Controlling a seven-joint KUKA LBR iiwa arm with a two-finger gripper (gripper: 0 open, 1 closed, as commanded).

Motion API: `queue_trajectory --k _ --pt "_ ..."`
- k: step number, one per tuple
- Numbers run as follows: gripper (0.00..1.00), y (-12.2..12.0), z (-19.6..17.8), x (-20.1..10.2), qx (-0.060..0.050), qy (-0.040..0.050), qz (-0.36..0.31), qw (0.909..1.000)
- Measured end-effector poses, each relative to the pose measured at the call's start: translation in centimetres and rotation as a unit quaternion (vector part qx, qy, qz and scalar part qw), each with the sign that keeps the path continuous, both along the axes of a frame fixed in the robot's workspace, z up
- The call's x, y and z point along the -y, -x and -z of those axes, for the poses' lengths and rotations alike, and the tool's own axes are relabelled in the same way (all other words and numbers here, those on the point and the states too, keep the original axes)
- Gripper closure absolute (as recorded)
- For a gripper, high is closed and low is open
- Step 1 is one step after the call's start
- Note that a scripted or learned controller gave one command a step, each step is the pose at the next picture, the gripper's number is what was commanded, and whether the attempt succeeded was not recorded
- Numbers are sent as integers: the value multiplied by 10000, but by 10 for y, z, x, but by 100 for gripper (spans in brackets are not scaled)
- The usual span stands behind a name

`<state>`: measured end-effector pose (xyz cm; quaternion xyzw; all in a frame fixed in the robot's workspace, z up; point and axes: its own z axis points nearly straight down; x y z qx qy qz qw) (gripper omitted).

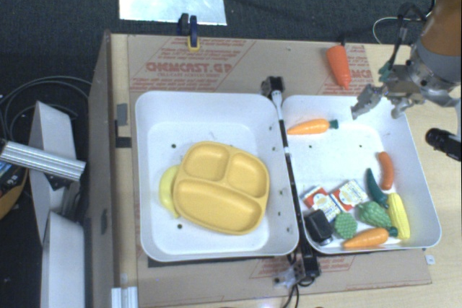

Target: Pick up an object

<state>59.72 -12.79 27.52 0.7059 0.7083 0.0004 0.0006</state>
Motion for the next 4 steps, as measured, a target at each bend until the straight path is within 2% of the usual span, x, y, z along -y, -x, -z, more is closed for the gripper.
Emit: queue_trajectory --k 1,2,3,4 --pt "0 14 131 79 -18 4 16 10000" --pt "0 40 187 76 35 -17 -10 10000" --pt "0 -75 184 75 26 -20 -11 10000" --pt "100 -75 176 77 50 9 -25 10000"
